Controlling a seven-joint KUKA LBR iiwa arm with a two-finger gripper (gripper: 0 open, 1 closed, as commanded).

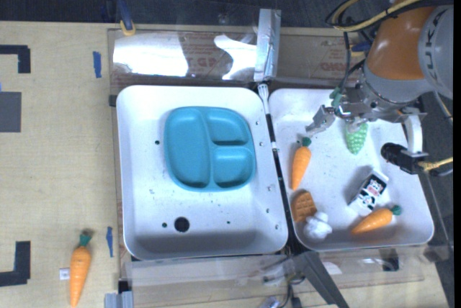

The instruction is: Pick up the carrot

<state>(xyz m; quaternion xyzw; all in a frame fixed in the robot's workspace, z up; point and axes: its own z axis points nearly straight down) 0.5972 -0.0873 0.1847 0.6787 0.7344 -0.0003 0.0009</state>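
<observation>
The left bin (137,155) holds a blue divided plate (210,147) at its centre, while the right bin (418,224) holds a carrot (300,163) at nine o'clock by the shared wall, a brown bread-like piece (303,204) and a white lump (317,227) at seven o'clock, a second carrot (374,220) at five o'clock, a small black-and-white item (370,191) just above it, and a green bumpy object (355,137) at twelve o'clock. The gripper (333,114) hangs over the right bin's eleven o'clock area with its fingers spread apart and nothing between them, the green object just beside it and the nearest carrot below. A third carrot (79,265) lies on the bench (50,177) at seven o'clock, outside the left bin.
</observation>
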